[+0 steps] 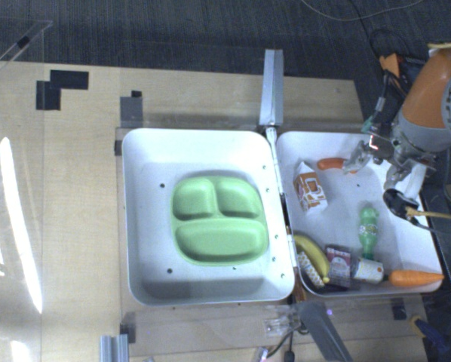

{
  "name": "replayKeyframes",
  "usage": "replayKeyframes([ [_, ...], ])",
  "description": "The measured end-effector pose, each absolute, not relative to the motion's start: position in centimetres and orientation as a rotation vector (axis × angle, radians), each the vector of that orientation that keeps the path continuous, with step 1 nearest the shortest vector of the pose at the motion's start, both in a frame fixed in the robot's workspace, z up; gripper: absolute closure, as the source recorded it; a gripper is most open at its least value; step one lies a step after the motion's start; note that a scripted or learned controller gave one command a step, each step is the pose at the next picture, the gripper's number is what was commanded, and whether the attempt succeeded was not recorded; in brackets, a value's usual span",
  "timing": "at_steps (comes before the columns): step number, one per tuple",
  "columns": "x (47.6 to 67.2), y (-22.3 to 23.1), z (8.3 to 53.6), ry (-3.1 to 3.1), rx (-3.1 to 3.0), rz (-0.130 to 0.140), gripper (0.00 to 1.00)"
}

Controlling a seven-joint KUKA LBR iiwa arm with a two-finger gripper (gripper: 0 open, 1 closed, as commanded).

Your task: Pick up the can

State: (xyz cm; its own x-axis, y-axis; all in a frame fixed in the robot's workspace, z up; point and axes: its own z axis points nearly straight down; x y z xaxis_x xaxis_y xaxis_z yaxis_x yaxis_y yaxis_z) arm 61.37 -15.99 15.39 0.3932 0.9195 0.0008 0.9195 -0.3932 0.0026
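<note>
Along the near edge of the right bin (437,241), a banana (313,253), what is taken to be the can (339,263), dark and lying on its side, and a carrot (415,279) are crowded together. Nothing is lifted yet; the whole pick remains. The tool (377,154) hangs by the far right corner, well apart from the can; whether it is spread or pressed together cannot be told. Open room is judged scant: a green bottle (368,228) stands between.
</note>
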Motion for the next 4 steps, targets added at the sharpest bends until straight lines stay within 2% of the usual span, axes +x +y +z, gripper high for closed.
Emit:
replayKeyframes([
  [1,59.0,-11.6,10.5,1.732,2.617,0.008,0.00],
  [2,59.0,-11.6,10.5,1.732,2.618,0.007,0.00],
  [3,57.5,-18.9,8.8,1.512,2.747,0.010,0.00],
  [4,53.2,-19.5,9.3,1.446,2.790,0.003,0.00],
])
